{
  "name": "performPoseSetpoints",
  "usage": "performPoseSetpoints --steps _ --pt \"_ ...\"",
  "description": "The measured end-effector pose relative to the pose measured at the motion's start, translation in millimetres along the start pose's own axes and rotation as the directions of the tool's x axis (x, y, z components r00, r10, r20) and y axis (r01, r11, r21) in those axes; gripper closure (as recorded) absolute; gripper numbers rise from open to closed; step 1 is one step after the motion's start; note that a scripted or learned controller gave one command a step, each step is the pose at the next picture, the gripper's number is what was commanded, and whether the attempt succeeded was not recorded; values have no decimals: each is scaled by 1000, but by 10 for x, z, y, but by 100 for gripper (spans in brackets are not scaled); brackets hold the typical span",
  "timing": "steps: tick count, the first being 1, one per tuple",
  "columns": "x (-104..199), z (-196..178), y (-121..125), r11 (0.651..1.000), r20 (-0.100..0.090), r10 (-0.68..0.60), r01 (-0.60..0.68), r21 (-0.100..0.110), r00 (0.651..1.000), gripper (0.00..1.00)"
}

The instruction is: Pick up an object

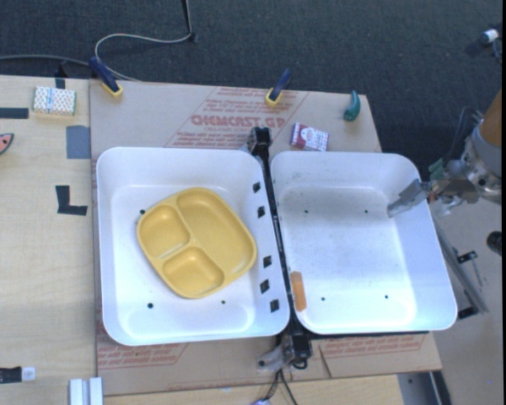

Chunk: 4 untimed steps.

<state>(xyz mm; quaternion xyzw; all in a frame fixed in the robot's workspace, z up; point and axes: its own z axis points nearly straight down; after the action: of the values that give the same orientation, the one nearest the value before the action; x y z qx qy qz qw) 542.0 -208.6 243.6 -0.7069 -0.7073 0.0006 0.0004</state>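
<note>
A yellow plate (pixel 196 240) with three compartments lies flat in the left bin (pixel 122 310), a little left of that bin's middle. A small orange object (pixel 298 290) lies against the left wall of the right bin (pixel 422 310), near its front. My gripper (pixel 407 197) hangs over the right bin's right rim, towards the back, far from both objects. Nothing shows in its grasp.
A black hinge strip (pixel 268 226) runs between the two bins. On the cardboard behind them lie a small red and white packet (pixel 309 137), yellow and blue clamps (pixel 277 91) and a green clip (pixel 352 106). A cable (pixel 143 39) trails across the dark floor.
</note>
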Motion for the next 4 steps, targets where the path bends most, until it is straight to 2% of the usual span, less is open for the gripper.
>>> performPoseSetpoints --steps 1,2,3,4 --pt "480 152 429 1000 -1 -2 2 0 1000 0" --pt "777 849 762 1000 -1 -1 1 2 1000 0" --pt "902 1579 1263 1000 2 -1 1 -4 1000 0" --pt "719 1475 -431 1000 0 2 -2 2 1000 0"
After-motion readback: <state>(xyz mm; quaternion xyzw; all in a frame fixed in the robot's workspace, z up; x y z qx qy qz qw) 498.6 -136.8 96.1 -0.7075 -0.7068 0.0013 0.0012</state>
